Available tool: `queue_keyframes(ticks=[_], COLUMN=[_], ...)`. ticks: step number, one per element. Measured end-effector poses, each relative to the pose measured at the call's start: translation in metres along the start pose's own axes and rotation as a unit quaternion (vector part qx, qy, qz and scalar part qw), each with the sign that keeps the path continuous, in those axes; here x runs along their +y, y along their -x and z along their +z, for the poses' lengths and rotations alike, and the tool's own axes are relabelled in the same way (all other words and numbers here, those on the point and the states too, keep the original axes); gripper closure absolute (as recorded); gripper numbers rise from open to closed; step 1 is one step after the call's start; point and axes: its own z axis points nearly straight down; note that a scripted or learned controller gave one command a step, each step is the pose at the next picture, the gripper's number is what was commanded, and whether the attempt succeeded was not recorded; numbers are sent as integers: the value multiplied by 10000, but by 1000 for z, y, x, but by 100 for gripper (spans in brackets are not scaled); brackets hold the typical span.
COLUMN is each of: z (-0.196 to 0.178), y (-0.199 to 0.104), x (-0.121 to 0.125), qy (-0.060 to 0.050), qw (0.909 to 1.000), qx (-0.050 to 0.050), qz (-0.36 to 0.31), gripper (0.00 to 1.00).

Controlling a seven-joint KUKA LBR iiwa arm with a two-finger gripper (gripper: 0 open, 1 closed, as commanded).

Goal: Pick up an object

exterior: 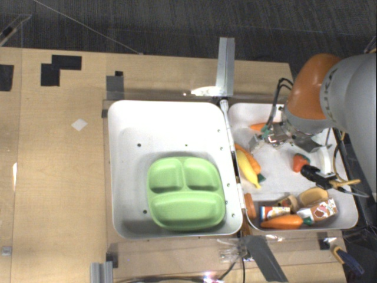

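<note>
The grey arm (350, 93) reached in from the right, orange band (309, 93) showing above the wrist, and the pincer (272, 137) hung low, pointing down.

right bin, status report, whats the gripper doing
Gripper low in right bin, upper left part, nothing seen held. Corn just below it, loose. Carrot, bottle and other items piled along the near wall. Green tray in left bin.

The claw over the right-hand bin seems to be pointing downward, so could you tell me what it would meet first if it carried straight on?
Probably bare floor of the right bin, near an orange piece beside the claw. Depth is unclear from above.
</note>
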Motion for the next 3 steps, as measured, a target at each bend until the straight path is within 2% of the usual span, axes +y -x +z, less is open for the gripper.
queue_keyframes(ticks=[1, 2, 3], z=[-17, 5, -96], y=[-13, 39, -9], x=[-33, 41, 66], qy=[-12, -247, 3], qw=[9990, 9996, 9941], qx=[7, 120, 0], qz=[453, 116, -1084], gripper=[0, 0, 0])
